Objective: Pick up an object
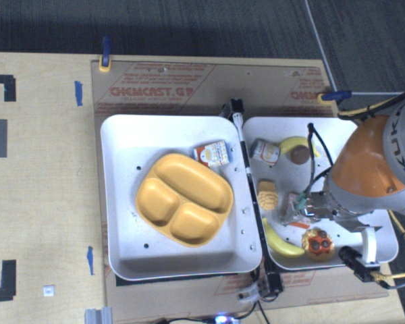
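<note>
the arm reaches in from the right over the right bin [391, 245], its orange band above the wrist, and the gripper [302, 206] hangs low near that bin's middle. whether the pincer is open or closed cannot be told; nothing can be seen gripped in it. objects crowd round it: a banana [282, 243] lies just in front along the bin's near left side, a round orange-and-dark toy [317, 243] sits beside the banana's right end, a small tan ridged piece [267, 196] lies just left of the gripper, and a second yellow fruit [291, 144], a brown round thing [300, 155] and a small white packet [265, 152] lie farther back.

the left bin [121, 181] holds a yellow three-compartment tray [183, 198], tilted across its middle, with a small white-and-orange carton [211, 154] touching the tray's far edge near the wall between the bins. both bins sit on a cardboard sheet [189, 86] atop a pale wooden bench [40, 181], with dark carpet [189, 12] beyond.

open floor in the right bin is scant, mostly a strip along its far right side.
</note>
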Robot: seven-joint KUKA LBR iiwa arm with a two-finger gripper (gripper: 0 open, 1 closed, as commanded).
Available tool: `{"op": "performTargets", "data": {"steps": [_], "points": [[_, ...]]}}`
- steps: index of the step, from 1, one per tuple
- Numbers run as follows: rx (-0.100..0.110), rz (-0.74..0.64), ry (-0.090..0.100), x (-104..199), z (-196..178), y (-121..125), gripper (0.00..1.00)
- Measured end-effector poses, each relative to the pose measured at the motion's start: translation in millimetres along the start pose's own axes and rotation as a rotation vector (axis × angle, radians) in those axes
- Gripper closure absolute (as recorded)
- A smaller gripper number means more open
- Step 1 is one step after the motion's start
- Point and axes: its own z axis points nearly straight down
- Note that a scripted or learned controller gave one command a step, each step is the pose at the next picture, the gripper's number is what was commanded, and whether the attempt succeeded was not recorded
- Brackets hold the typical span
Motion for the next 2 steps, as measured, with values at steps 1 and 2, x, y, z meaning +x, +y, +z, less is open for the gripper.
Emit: {"op": "performTargets", "data": {"steps": [1,2], "points": [[-0.004,0.000,-0.001,0,-10,1,1.00],[0.008,-0.003,0.002,56,-88,66,1.00]]}}
